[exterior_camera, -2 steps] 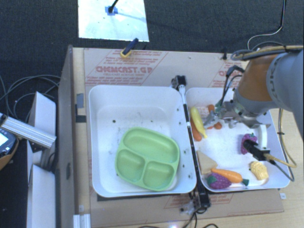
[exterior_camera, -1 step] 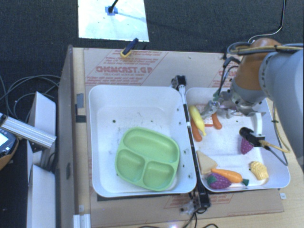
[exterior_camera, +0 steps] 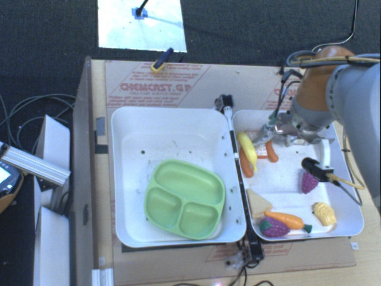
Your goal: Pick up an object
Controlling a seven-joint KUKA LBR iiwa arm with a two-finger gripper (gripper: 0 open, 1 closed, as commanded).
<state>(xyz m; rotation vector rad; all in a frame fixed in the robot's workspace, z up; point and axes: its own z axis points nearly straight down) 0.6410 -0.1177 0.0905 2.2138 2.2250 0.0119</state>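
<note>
Several toy foods are lying in the right bin (exterior_camera: pixel 351 210), and the crowding is making a clean pick uncertain. The jaws are hanging low over that bin's far end, under the grey arm (exterior_camera: pixel 351 94). The orange sausage (exterior_camera: pixel 272 152) is lying just below them. The yellow banana (exterior_camera: pixel 247 149) is sitting just to their left, against the wall shared with the left bin (exterior_camera: pixel 128 159). An orange carrot-like piece (exterior_camera: pixel 245 166) is touching the banana's lower end.

Judging from this, a closing move here is risking two things. The jaws may be pinching between the sausage and the banana and catching neither. Or they may be nudging one piece against the bin wall, so that it slides away instead of lifting. The rounded, smooth-looking plastic shapes are likely adding to that slipping risk.

How wide the jaws are standing I cannot tell: the wrist hardware and cables are blurring together there. Nothing is visibly sitting between them, so nothing is counting as held yet.

Farther from the jaws, toward the near end, a purple grape bunch (exterior_camera: pixel 309 182), a corn cob (exterior_camera: pixel 324 213), a bread slice (exterior_camera: pixel 258 202), a second carrot (exterior_camera: pixel 287 220) and a purple fruit (exterior_camera: pixel 272 227) are lying well apart from them. A green divided plate (exterior_camera: pixel 184 198) is resting in the left bin, far to the jaws' left.
</note>
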